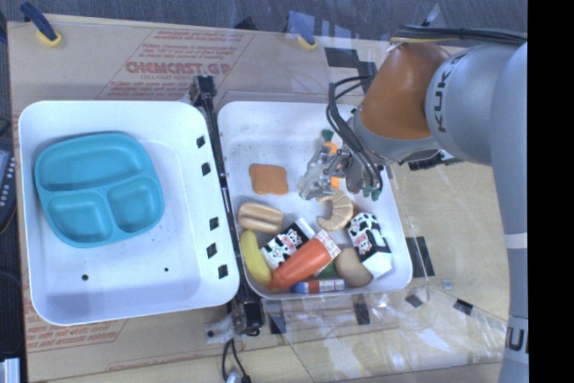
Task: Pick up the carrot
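Observation:
The carrot point(303, 263) is a long orange-red toy lying aslant at the front of the right bin point(269, 108), wedged among other toy food. My gripper point(334, 173) is down low in the middle of that bin, behind the carrot and apart from it, just above a tan croissant point(338, 211). Small orange bits with a green tip point(329, 144) show right at the gripper, mostly hidden by it; I cannot tell what they belong to. The grey arm with its orange band point(399, 94) reaches in from the right.
Around the carrot lie a hot dog bun point(260, 216), a yellow banana point(254, 254), two cow-patterned cartons point(368, 239) and a brown square cookie point(268, 179). The left bin point(108, 287) holds a blue divided tray point(94, 188).

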Controlling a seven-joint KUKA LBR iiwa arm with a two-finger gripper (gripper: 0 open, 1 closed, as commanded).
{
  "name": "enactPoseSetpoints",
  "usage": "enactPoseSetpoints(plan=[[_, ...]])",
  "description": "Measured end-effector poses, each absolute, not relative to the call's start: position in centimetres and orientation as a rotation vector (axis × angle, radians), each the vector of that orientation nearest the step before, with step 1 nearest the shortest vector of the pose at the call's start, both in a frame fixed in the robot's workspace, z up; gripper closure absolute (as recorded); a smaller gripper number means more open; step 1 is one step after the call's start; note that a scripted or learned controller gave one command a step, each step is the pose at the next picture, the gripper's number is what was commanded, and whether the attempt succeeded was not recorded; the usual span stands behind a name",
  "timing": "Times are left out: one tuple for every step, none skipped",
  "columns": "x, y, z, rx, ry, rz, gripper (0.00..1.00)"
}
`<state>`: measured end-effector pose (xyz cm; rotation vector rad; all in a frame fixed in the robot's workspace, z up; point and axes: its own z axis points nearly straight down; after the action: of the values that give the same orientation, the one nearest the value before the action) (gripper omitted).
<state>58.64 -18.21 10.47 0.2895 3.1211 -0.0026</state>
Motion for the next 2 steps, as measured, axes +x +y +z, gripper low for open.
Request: enactPoseSetpoints(plan=[[56.3, -11.8, 16.6, 0.273, 3.124, 0.003, 1.0], [55.7, -18.4, 10.1, 0.231, 3.139, 0.0, 1.0]])
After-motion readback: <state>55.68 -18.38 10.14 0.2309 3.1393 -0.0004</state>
